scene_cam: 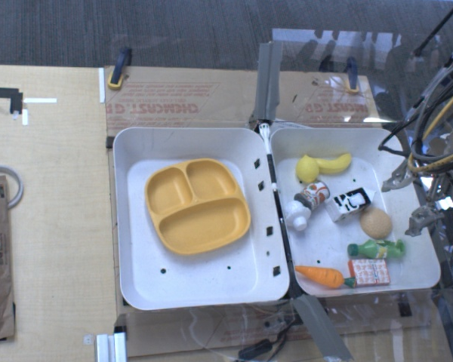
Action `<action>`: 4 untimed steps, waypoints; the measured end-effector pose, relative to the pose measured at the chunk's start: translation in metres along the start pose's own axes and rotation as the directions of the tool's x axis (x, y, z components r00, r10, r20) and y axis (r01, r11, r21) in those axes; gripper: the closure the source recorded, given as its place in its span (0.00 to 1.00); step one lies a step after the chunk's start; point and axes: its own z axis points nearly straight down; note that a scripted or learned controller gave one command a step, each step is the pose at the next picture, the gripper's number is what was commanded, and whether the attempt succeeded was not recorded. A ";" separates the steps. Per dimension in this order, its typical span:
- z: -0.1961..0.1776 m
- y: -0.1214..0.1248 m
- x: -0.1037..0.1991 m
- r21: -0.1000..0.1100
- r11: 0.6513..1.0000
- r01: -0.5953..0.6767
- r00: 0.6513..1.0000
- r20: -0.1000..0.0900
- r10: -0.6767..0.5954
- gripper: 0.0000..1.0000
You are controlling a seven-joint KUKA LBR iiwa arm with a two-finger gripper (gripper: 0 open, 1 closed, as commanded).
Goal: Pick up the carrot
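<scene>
Two white bins sit side by side. The left bin [132, 225] holds a yellow divided plate [198, 205]. In the right bin [415, 274] the carrot [320, 277] lies at the near edge — just beside a red packet [370, 272]. Farther back are a green bottle [377, 250], a brown ball [376, 223], a small bottle [306, 204], a lemon [307, 169] and a banana [334, 162]. The gripper [417, 202] hangs at the bin's right rim — well apart from the carrot.

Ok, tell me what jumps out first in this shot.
The yellow divided plate dominates the left bin. The right bin is a jumble of toy food, with the orange carrot lying at its near edge and a banana at the back.
</scene>
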 end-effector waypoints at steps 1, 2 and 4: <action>-0.154 0.008 0.042 0.001 0.992 -0.127 0.992 -0.001 0.127 0.00; -0.213 0.008 0.041 -0.002 0.876 0.482 0.876 -0.001 -0.482 0.00; -0.212 0.008 0.041 -0.003 0.876 0.483 0.876 -0.001 -0.483 0.00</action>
